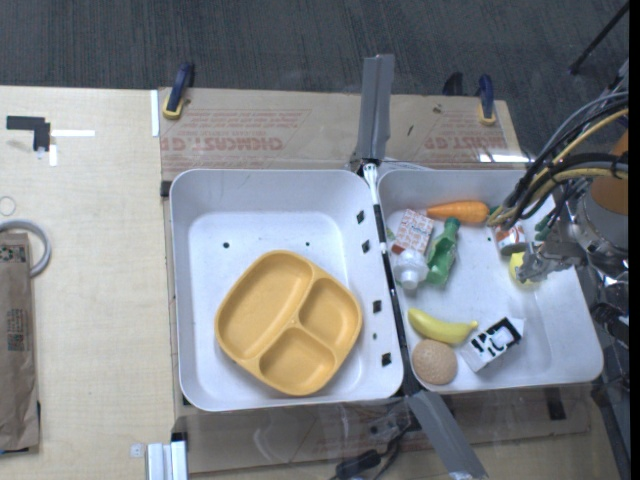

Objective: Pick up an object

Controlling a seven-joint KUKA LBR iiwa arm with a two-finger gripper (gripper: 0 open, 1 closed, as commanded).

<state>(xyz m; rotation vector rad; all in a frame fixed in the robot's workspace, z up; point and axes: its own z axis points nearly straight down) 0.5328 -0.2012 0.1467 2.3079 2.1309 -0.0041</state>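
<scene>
Taking the banana [441,325] in the right bin [560,363] as the mark: nearer the camera lie a tan ball [434,362] and a black-and-white box [495,342]. Left, the yellow plate [288,320] fills the left bin [200,298]. Beyond stand a green bottle [443,252] and carrot [458,211]. The gripper [527,266] hovers to the right; how its jaws stand I cannot tell.

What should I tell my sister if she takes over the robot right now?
Gripper: low at the right bin's right side, by a small yellow thing; I cannot tell if it holds anything.
Right bin: carrot, green bottle, banana, brown egg-shaped thing, black-and-white box, red-and-white packet.
Left bin: yellow divided plate.
Done: nothing visibly lifted.
Left: pick up one object.
</scene>
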